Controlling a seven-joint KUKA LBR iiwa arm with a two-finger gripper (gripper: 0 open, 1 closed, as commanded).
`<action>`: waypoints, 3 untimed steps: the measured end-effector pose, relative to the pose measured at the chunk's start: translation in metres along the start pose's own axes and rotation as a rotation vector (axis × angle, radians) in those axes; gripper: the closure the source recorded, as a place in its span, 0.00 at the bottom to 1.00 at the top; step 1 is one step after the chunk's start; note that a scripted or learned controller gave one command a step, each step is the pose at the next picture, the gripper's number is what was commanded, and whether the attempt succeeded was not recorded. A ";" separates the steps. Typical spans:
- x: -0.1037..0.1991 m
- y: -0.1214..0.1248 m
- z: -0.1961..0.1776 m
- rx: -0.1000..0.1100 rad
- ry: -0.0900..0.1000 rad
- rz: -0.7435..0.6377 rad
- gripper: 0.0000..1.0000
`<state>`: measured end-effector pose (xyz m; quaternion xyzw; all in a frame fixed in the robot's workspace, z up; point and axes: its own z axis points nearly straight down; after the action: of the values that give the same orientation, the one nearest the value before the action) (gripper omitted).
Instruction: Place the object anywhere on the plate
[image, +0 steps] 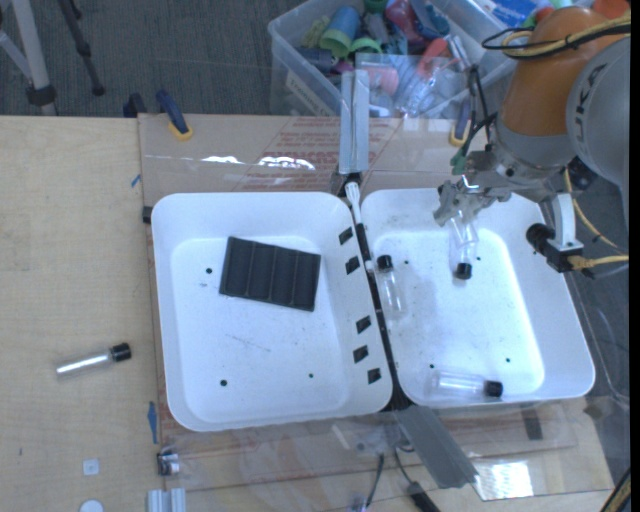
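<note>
**Vial in the claw above the right bin**

The gripper (462, 212) hangs over the far part of the right bin (560, 330), reaching in from the right under the arm's orange band (545, 30). Its two fingers are clenched on a clear vial (461, 248), which hangs straight down between them with its black cap at the bottom, just above the bin floor or touching it; which of the two cannot be told from this angle.

Taking the right bin as the landmark: a second vial (388, 282) lies inside it against its left wall, black cap toward the far end, well to the left of the held one. A third vial (466, 384) lies along the bin's near edge, cap pointing right, well apart from the claw.

Left of the right bin, touching it along a seam marked with black tabs, sits the left bin (170, 330). In it lies the plate (270, 273), a dark ribbed rectangle tilted slightly, resting in the far half and well apart from the claw and the held vial.

Farther left of both bins, on the bare wooden bench (60, 250), a loose vial (93, 359) lies on its side. Behind the right bin stands a clear tub of coloured objects (400, 40).
</note>
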<state>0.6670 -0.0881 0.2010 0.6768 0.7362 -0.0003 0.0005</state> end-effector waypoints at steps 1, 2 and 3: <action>0.049 0.003 0.017 0.005 0.001 0.535 1.00; 0.065 0.005 -0.121 0.000 0.000 0.179 1.00; 0.130 -0.045 -0.173 0.003 0.002 -0.127 1.00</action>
<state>0.6109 0.0379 0.3743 0.6286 0.7778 -0.0008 -0.0012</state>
